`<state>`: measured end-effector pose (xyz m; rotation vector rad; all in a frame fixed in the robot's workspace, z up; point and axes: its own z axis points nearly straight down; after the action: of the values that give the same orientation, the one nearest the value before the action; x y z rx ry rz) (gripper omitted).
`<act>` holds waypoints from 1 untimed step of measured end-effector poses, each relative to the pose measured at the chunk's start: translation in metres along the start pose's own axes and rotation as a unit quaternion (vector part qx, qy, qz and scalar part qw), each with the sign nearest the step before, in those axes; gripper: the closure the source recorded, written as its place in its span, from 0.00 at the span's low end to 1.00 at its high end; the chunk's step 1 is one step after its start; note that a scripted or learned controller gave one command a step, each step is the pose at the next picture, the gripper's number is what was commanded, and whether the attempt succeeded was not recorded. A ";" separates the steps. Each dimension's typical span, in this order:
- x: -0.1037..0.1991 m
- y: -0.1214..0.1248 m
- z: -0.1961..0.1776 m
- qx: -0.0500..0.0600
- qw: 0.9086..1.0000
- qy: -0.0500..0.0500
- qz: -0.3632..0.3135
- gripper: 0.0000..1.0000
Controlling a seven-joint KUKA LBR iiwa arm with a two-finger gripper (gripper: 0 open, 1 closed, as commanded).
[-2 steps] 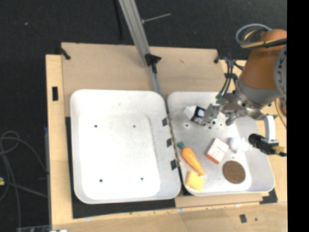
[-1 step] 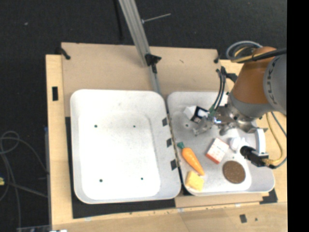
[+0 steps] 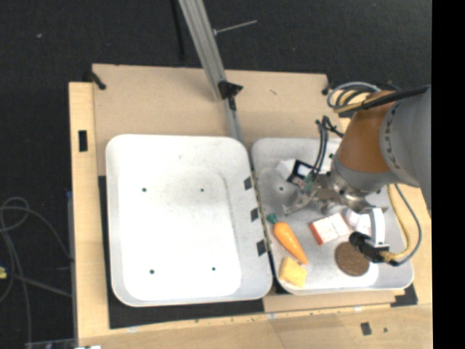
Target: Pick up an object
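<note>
Arm's down in the right bin (image 3: 265, 162) now, gripper (image 3: 314, 191) low over the clutter, so this reads as the reach-and-descend step, no grasp shown yet. Whether it's released or clenched, I cannot tell. Using the carrot (image 3: 289, 241) as landmark: the gripper hangs up and right of it, apart; the red-and-white box (image 3: 328, 229) sits just right of the carrot. Next move calls for settling squarely on one item

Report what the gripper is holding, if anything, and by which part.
Cannot be told: the gripper is low in the right bin among the objects, its fingertips too small to read.
</note>
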<state>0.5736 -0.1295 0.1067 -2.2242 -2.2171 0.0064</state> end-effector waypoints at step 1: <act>0.000 0.002 -0.014 -0.005 1.000 0.001 0.004 1.00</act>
<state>0.5759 -0.1295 0.1209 -2.2359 -2.2121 -0.0062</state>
